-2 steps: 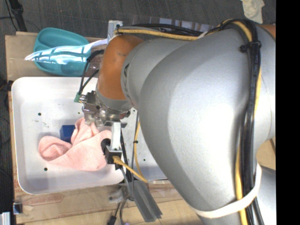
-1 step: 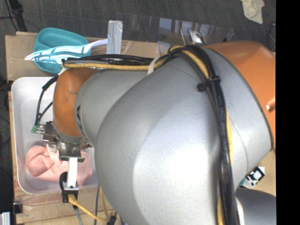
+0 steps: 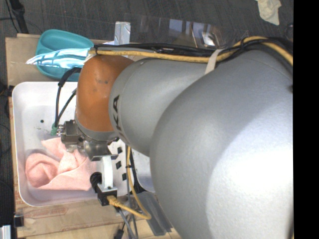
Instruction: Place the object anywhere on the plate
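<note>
A crumpled pink cloth [image 3: 52, 169] lies in the near part of the left white bin [image 3: 30, 108]. The arm's orange band and wrist hang right over the cloth's right side, and the gripper [image 3: 82, 148] sits low beside it, mostly hidden under the wrist. A teal plate [image 3: 52, 44] rests beyond the bin's far edge at the upper left, with a light blue-and-white wrapper [image 3: 60, 59] lying across it.
The big grey arm covers the whole right half of the view, including the right bin. A yellow cable [image 3: 164, 56] runs along the arm's top. A white rag [image 3: 266, 6] lies on the dark floor at the far right.
</note>
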Action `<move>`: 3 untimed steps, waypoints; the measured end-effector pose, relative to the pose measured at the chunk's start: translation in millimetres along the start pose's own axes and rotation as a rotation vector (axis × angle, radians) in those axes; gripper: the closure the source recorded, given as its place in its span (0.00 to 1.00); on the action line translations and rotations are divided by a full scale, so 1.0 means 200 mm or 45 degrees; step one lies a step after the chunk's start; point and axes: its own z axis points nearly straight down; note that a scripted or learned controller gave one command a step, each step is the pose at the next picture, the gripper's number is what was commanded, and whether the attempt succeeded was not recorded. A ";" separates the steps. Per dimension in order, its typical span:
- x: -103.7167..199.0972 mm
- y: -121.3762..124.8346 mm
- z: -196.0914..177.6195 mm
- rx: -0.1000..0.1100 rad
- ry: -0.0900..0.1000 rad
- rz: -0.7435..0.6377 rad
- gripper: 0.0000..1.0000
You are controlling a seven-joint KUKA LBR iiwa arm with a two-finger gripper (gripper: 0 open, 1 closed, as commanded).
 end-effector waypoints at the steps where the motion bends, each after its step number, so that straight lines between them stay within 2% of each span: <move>1: -0.39 0.10 -0.04 0.002 -0.001 -0.113 1.00; 2: -0.61 0.29 -0.01 0.001 0.000 -0.057 1.00; 3: -0.22 0.40 -0.03 0.004 -0.002 0.105 1.00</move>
